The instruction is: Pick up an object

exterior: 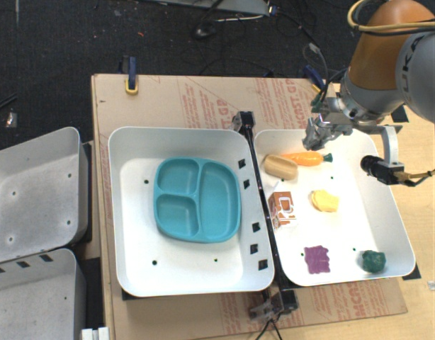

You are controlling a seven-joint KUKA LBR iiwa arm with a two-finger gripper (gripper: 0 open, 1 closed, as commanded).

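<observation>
Above the carrot (303,159) hangs the gripper (315,142), seemingly apart

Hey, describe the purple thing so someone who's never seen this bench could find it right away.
Look in the right white bin, along its near edge. The purple object lies flat there, left of the dark green lump. It is the sole purple item, squarish and flat.

arm (394,48) cut off at right edge, gripper (317,139) too small to read, carrot (306,159) tip partly covered
</observation>
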